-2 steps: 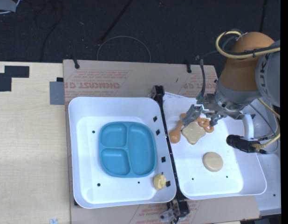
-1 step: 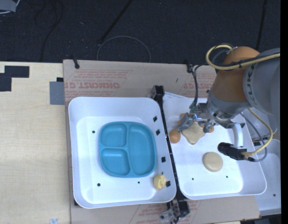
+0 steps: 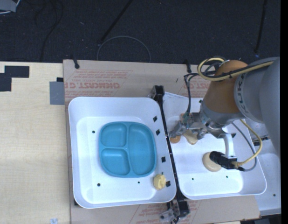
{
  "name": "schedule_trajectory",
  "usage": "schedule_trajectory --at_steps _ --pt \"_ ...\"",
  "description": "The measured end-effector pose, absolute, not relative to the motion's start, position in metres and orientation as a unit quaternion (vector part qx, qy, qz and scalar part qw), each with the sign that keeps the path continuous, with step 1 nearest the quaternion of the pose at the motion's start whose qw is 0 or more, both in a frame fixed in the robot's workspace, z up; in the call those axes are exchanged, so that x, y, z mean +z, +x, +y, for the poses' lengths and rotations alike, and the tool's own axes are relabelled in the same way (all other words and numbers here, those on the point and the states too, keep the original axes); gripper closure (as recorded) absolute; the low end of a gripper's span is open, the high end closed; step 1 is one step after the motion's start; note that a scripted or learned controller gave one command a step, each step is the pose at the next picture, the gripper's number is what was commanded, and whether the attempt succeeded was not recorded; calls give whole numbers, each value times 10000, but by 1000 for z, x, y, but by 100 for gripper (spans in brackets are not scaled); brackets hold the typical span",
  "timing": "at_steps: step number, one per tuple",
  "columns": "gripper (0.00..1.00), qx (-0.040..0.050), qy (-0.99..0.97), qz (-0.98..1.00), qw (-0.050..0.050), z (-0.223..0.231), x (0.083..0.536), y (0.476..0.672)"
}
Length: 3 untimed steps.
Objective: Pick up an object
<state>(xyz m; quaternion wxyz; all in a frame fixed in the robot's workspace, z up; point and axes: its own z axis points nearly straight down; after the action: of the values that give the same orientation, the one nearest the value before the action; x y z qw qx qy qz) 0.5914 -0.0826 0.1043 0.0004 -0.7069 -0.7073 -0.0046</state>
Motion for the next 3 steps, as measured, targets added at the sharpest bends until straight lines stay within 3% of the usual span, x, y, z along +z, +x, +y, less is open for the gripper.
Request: schedule_trajectory --at_steps 1,2,3 --pt "100 -59 -7080 -7062 -15 -84 118 593" --pt "100 0 -7074 -7068 -5 -94 168 599" --pt "100 -8 -7070 -7073 -11 -94 227 607"
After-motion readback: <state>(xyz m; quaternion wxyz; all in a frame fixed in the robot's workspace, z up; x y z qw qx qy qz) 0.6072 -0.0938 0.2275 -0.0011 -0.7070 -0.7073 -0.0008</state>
